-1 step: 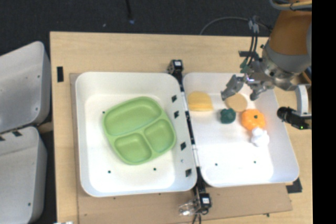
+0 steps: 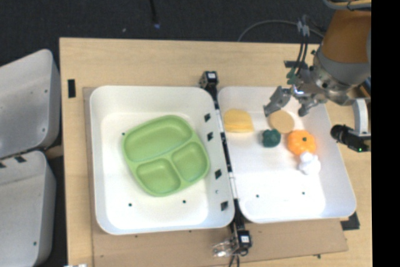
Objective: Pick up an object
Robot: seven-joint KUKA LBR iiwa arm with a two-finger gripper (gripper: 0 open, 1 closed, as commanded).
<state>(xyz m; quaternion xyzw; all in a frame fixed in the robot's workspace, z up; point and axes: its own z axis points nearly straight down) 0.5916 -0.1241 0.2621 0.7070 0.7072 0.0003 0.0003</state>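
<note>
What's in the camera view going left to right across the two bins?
Green divided plate → yellow block → dark green ball → orange fruit. The tan disc and the white piece overlap their neighbours in x, so they are left out.

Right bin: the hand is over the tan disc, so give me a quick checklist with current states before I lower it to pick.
1. Hand above a target: ok, it sits over the tan disc in the right bin.
2. Fingers spread to straddle the disc: ok, they look splayed apart.
3. Nothing already held: ok, nothing is between the fingers.
4. Room around the target: not ok, the dark green ball and the orange fruit lie close beside the disc.
5. Yellow block out of the way: ok, it lies to the disc's left.
6. Disc thick enough to grip: cannot tell.
</note>
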